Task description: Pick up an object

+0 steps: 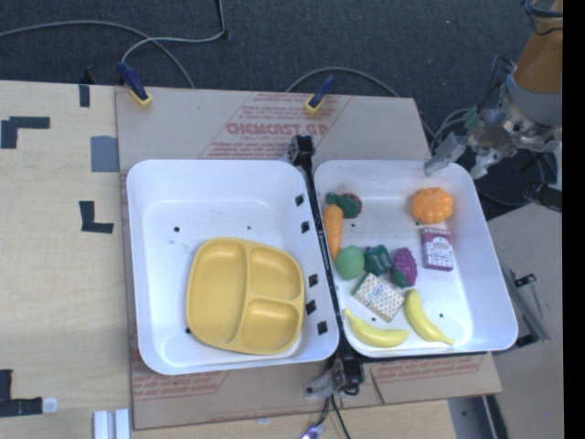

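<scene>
Camera view, looking down at a slant: the right bin (484, 273) holds the things to pick from. An orange fruit (431, 205) sits near its far right corner, with a small red box (438, 248) just in front of it. Along the bin's left wall lies a carrot (333, 230), a dark red-and-green piece (345, 204) at its far end. Mid-bin cluster a green ball (349, 262), a dark green piece (377, 260) and purple grapes (403, 266); a patterned cracker block (379, 296) lies below them. Two bananas (402, 323) lie at the near edge. The left bin (155, 273) carries a yellow divided tray (245, 294). The gripper (462, 155) hovers above the right bin's far right rim, beyond the orange fruit, touching nothing; its two fingers are spread apart with nothing between them
</scene>
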